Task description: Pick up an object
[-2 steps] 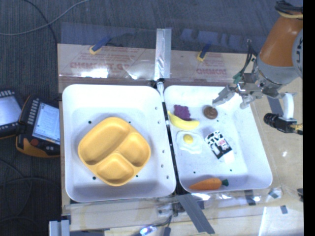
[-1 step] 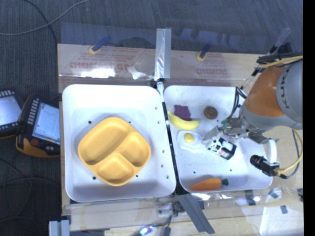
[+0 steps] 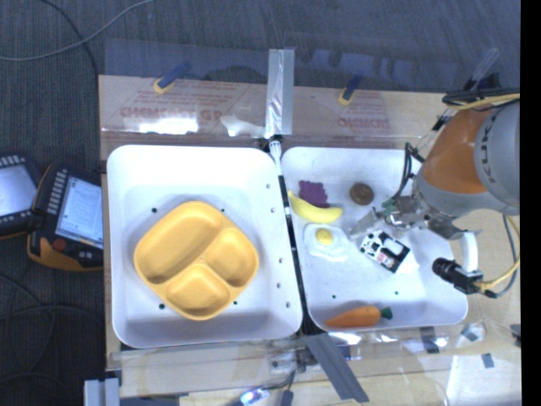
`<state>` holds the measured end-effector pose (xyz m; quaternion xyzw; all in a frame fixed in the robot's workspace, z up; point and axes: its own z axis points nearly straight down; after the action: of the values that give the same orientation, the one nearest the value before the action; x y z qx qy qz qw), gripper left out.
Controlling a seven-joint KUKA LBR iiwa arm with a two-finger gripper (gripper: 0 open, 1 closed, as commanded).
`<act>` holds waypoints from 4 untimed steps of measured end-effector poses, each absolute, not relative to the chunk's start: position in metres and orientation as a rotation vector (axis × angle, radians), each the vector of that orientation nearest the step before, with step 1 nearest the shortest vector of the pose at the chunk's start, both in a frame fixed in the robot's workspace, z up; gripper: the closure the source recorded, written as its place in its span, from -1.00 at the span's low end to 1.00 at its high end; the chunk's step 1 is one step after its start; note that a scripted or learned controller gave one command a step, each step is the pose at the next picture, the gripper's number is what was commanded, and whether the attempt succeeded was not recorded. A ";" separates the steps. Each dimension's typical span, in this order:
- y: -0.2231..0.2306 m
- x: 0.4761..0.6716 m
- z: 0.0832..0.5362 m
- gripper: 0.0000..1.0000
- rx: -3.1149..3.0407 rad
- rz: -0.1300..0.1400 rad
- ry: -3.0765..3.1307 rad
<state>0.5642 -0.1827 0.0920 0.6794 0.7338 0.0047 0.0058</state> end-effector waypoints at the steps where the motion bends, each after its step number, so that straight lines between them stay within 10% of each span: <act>1: -0.182 0.565 0.101 1.00 2.125 0.017 2.298; 2: -0.182 0.565 0.101 -1.00 2.125 0.017 2.298; 3: -0.208 0.502 0.094 -1.00 2.169 0.030 2.259; 4: -0.211 0.502 0.101 1.00 2.171 0.022 2.251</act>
<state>0.5017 -0.2113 0.1010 0.6942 0.7197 0.0071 0.0068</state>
